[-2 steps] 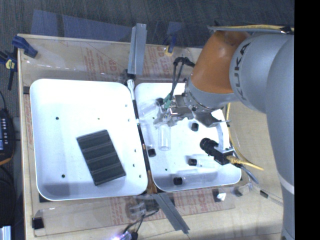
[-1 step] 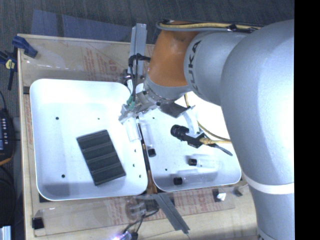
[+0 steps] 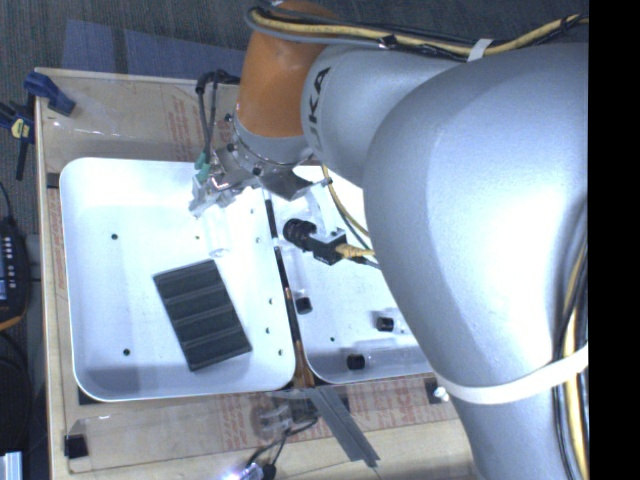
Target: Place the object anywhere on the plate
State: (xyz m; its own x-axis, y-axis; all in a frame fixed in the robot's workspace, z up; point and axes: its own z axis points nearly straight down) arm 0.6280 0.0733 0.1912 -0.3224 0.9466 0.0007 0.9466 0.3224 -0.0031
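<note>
Camera view, looking down at a slant on the bench [image 3: 150, 418] and its two white bins. The grey arm [image 3: 460, 188] enters from the right, its orange band [image 3: 280, 78] above the wrist, and ends over the upper right part of the left bin [image 3: 90, 268]. The tool [image 3: 210, 193] sits there, small and partly blurred; whether it is open or closed cannot be told, and nothing is visible in it. The dark ribbed rectangular object [image 3: 202, 314] lies flat on the floor of the left bin, in its lower middle, well apart from the tool. Its long axis runs diagonally, from upper left to lower right, with the ribs crossing its width. The right bin [image 3: 340, 368] is largely covered by the arm; a few small dark pieces lie near its lower edge.
</note>
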